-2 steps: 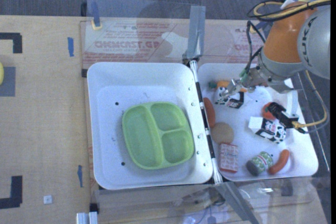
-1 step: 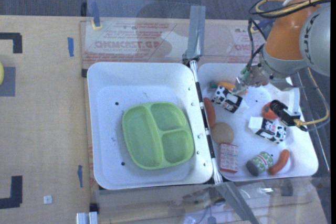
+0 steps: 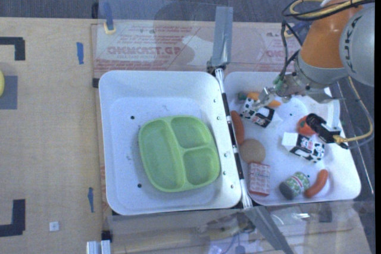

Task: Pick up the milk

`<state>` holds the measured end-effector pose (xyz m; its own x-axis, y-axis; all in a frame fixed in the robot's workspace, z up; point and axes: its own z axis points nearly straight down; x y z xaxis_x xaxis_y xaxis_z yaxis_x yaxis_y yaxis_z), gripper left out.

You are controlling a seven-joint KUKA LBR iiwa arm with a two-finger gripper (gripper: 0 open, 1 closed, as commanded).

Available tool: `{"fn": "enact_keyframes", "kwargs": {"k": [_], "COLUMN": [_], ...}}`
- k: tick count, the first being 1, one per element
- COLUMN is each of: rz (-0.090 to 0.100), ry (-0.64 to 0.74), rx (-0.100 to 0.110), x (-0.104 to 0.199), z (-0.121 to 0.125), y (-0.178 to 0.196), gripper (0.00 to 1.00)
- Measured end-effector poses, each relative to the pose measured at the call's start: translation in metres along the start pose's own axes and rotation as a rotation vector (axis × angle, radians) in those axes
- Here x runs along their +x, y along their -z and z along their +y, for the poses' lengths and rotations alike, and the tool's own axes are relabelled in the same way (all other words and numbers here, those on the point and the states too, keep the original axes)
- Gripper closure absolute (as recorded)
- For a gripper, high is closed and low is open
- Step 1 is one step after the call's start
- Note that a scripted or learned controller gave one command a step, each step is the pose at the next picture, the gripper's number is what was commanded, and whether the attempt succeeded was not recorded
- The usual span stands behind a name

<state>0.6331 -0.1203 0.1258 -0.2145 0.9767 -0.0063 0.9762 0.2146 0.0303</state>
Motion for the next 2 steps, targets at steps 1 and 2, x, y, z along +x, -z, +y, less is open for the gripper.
{"fn": "enact_keyframes", "kwargs": {"k": [1,2], "rz": [0.004,0.002], "ry": [-0.136,-0.075], "rx": [0.030,0.013], "x": [0.065,0.027], "z": [-0.028,-0.002], "y": [0.060,-0.032], "gripper": [0.00,0.00]}}
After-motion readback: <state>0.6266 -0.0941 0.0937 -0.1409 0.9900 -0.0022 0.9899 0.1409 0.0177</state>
